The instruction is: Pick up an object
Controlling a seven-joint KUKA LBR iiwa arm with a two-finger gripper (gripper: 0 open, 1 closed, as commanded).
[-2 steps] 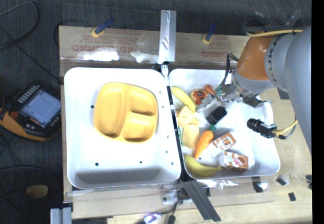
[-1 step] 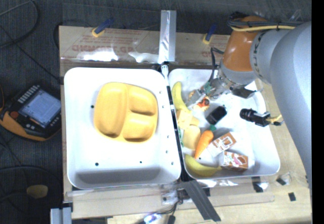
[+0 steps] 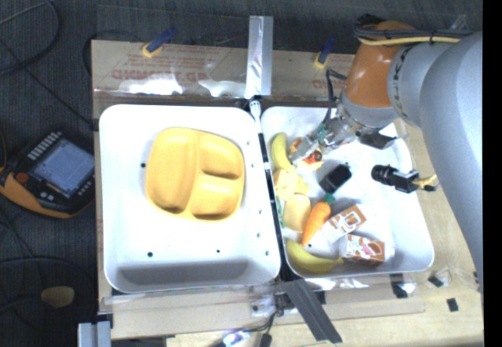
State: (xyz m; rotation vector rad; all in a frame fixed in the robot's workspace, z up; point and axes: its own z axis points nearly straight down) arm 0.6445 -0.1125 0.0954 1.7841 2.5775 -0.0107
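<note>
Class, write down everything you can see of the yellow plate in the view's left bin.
The yellow plate looks like glossy plastic. It is rounded, with three sections, one large and two smaller, split by grooves. It lies flat in the middle of the bin, apart from the walls, touching only the floor.

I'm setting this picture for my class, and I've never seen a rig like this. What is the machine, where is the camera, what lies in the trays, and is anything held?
The machine is a robot arm, grey with an orange band, reaching in from the right. One camera looks down from above at a slant. Two white bins sit side by side. The left bin has a yellow tray. The right bin has a banana, a carrot, a black block and a carton, among other things. The pincer hangs low in the right bin, near the banana. I cannot tell whether it holds anything.
</note>
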